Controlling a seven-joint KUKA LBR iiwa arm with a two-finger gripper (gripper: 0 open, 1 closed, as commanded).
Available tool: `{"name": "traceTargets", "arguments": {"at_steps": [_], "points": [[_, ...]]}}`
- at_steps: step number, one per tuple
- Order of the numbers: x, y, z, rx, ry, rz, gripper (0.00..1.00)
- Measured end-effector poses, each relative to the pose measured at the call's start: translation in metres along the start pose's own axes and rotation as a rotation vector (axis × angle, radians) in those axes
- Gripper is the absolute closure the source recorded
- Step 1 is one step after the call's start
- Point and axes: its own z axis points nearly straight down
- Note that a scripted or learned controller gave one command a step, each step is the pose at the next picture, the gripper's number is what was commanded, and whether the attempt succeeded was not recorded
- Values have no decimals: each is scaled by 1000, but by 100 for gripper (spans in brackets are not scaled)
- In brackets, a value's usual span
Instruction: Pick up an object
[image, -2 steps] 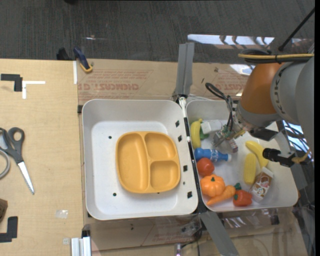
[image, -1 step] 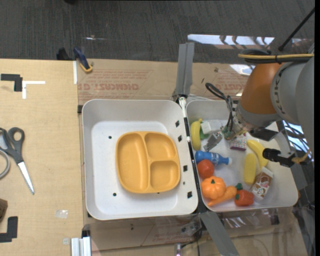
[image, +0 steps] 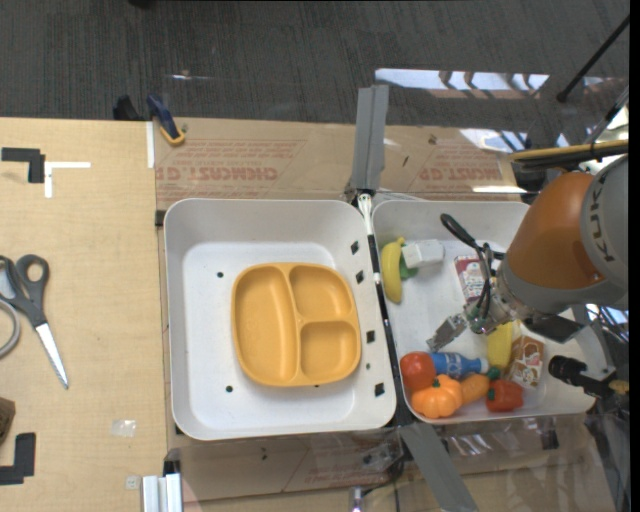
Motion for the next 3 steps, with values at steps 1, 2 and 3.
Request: {"name": "traceTargets", "arguments": {"at_steps": [1, 2, 3], "points": [[25, -33, -1, -5, -2, -354, 0], [23, -29, -12, -15, -12, -351, 100], [34, -29, 0, -4, -2, -694, 100]]}}
